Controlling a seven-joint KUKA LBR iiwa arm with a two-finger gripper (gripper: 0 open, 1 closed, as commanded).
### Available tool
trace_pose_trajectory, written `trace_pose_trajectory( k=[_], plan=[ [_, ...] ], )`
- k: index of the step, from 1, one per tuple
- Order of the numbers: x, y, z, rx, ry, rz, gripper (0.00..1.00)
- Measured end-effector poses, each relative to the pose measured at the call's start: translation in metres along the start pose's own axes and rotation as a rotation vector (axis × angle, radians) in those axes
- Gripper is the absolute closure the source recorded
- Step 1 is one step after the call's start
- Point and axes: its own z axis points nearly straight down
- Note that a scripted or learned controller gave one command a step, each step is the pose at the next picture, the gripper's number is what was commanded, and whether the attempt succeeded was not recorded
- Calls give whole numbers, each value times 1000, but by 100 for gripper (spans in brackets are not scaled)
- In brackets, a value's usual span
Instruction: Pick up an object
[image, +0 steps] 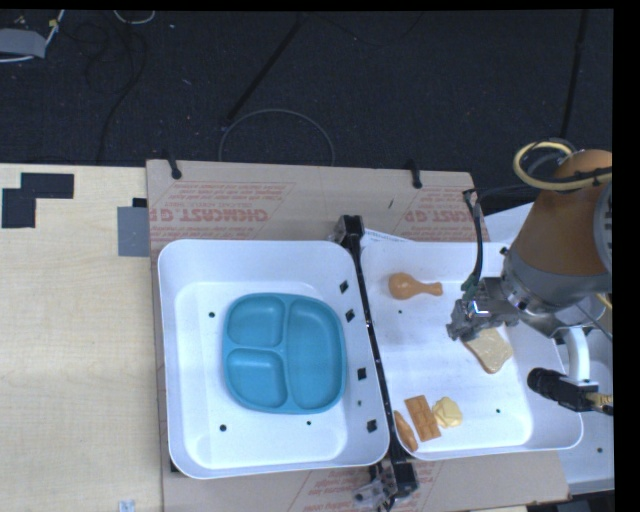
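Gripper (470, 322) hangs low in the right bin (520, 425), just beside the bread slice (490, 351) at its 5 o'clock. Finger state: cannot tell. Recommend centring squarely over the slice before descending; edge contact risks a slip.

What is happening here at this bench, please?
A grey robot arm with an orange band reaches in from the right over the right bin. Its gripper is low in that bin, right beside a pale bread-like toy slice; whether it holds it cannot be told. A tan drumstick-shaped toy lies further back, and a few small orange and yellow food pieces lie at the front. The left bin holds a blue divided plate.
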Motion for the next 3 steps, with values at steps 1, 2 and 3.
trace_pose_trajectory(
  k=[1, 2, 3],
  plan=[
    [53, 19, 5, -1, -1, 0, 100],
    [98, 35, 7, -1, -1, 0, 100],
    [139, 56, -5, -3, -2, 2, 100]
  ],
)
